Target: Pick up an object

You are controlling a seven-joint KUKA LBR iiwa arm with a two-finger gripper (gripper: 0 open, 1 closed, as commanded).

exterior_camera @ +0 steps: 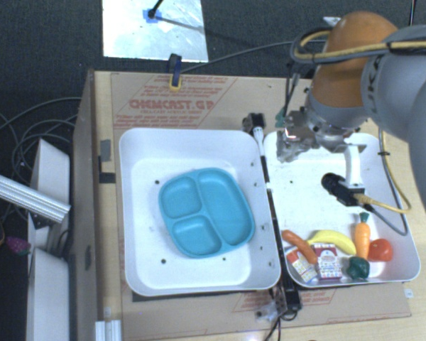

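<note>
My gripper (290, 146) hangs over the far left corner of the right bin (309, 190), well away from the toys. These lie in a cluster along that bin's near edge: a yellow banana (334, 240), an orange carrot (362, 236) with a green top, a red tomato (380, 249), a green pepper (357, 267), a red and white box (329, 263) and an orange sausage-shaped piece (298, 244). Nothing shows under the gripper but bare bin floor.
The left bin (145, 190) holds a blue divided plate (206, 210). A dark divider (267, 190) runs between the two bins. The bulky grey and orange arm (362, 55) reaches in from the upper right, above the right bin's far edge.
</note>
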